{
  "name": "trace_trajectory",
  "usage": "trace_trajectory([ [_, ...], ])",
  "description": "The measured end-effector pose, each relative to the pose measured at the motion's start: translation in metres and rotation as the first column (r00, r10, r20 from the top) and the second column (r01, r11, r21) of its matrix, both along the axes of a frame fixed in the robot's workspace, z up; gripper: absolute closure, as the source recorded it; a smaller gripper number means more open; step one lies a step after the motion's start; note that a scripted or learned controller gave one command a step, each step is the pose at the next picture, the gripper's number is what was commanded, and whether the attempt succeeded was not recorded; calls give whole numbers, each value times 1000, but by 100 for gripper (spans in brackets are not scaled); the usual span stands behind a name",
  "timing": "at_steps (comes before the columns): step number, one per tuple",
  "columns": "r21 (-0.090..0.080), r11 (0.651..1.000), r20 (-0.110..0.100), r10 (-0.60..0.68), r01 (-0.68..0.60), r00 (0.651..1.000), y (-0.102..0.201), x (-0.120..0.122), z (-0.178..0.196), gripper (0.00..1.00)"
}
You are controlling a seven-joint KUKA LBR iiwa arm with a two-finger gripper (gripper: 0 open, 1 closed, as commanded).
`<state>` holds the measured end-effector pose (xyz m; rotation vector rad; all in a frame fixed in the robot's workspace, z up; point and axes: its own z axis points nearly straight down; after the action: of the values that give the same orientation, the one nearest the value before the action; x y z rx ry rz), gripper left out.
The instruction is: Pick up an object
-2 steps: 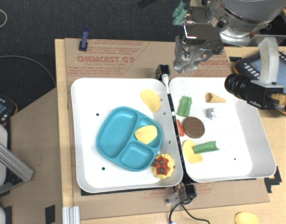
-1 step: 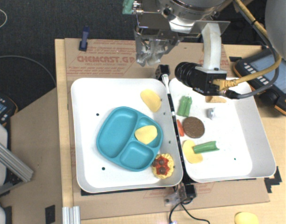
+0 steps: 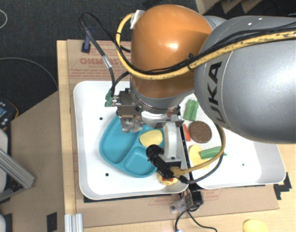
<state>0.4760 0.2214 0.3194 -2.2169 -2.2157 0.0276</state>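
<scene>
A blue divided plate (image 3: 120,149) lies in the left bin (image 3: 86,144), with a pale yellow piece (image 3: 151,138) resting on its right side. My gripper (image 3: 132,123) hangs under the orange wrist, low over the plate's upper edge; the wrist hides its tips. The right bin (image 3: 264,174) holds a brown round disc (image 3: 199,131), a green block (image 3: 190,109), a small orange stick (image 3: 186,132), and a green stick (image 3: 212,152) lying across a yellow piece (image 3: 194,153).
The arm's grey body covers most of the right bin. The bins sit on a cardboard sheet (image 3: 70,81). A yellow object (image 3: 254,224) lies off the bins at the bottom right. A metal rail (image 3: 12,170) stands at the left.
</scene>
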Motion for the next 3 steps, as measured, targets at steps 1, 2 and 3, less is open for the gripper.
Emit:
trace_trajectory([
  [1,16,1000,36,2,-2,999,3,26,157,100],
  [2,11,1000,28,-5,5,1000,-58,3,221,100],
  [3,2,1000,3,-3,3,1000,-72,15,85,100],
])
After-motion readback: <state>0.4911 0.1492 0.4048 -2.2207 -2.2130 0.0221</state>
